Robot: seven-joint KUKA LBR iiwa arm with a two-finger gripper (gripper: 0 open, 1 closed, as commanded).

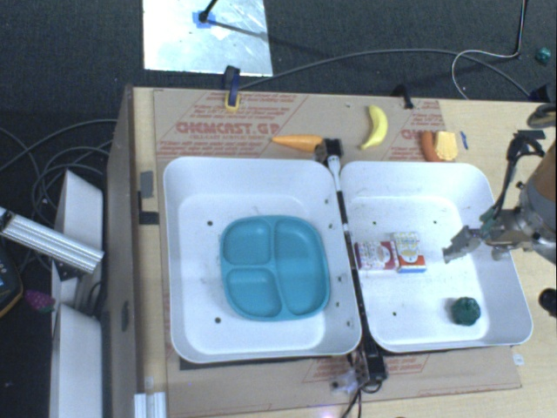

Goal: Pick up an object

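Eyeing the two small cartons (391,254) lying side by side, touching, near the middle of the right bin (500,198), I am picking them as my likeliest target. They are looking like light cardboard boxes, stiff enough to take a squeeze but easy to dent, so I am judging a grip across the narrow sides of the red-trimmed one on the right to be best; its free edge is facing me. Because the pair is touching, closing between them is looking risky.

My gripper (459,246) is hanging over that same bin, just right of the cartons and apart from them, holding nothing; whether it is spread or closed I cannot tell from this angle.

Counting outward now: one dark green round lump (466,311) is sitting near the bin's front right corner, probably soft and prone to rolling. One blue divided plate (275,266) is resting in the left bin (196,181). Beyond the bins, on the board, I am counting one carrot (297,143), one banana (376,127) and one orange-and-yellow item (439,145), too small to name.
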